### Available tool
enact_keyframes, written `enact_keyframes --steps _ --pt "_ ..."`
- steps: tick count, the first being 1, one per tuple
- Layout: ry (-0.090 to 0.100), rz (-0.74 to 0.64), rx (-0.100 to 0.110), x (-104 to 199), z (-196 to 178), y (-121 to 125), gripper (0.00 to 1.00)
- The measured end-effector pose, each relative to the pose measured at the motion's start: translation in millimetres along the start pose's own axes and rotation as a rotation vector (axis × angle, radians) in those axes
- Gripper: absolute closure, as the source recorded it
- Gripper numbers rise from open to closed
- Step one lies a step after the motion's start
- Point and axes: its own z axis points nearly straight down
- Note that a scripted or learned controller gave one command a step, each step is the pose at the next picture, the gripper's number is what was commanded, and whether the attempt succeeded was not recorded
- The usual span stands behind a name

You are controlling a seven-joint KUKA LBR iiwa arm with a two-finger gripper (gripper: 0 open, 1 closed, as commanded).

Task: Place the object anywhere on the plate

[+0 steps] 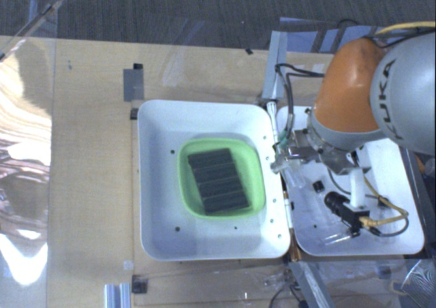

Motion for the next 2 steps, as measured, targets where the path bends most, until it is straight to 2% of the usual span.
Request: enact_keyframes --steps 1,2 --pt "0.0 0.001 0.0 0 0 0 0.0" --pt "-0.002 -0.022 0.0 -68 31 27 0.0"
